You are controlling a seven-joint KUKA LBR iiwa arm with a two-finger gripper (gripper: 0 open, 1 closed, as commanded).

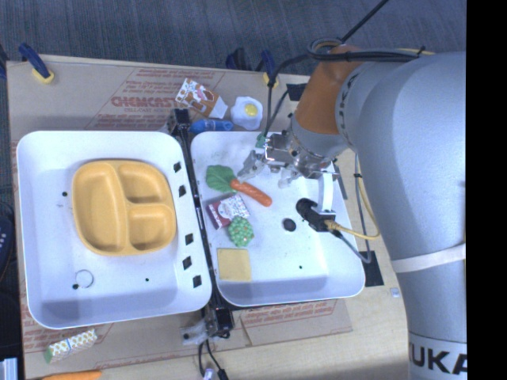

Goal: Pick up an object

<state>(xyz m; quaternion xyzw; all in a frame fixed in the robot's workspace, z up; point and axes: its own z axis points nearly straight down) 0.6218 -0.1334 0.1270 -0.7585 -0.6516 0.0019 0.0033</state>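
carrot, toy, lies in right bin just beside green leaf, below tool. likely light, rigid, smooth plastic; best gripped across its mid-length. tool hovers over bin's upper part; can't tell its spread, nothing seen in it. "chemcas…" printed red on cardboard; "uka" on arm base.

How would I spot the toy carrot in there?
Find the right bin, the white one under the grey arm. The carrot lies in its left half, just below the tool. It is the one slim orange stick, with a green leafy top, unlike the flat yellow square nearer the front.
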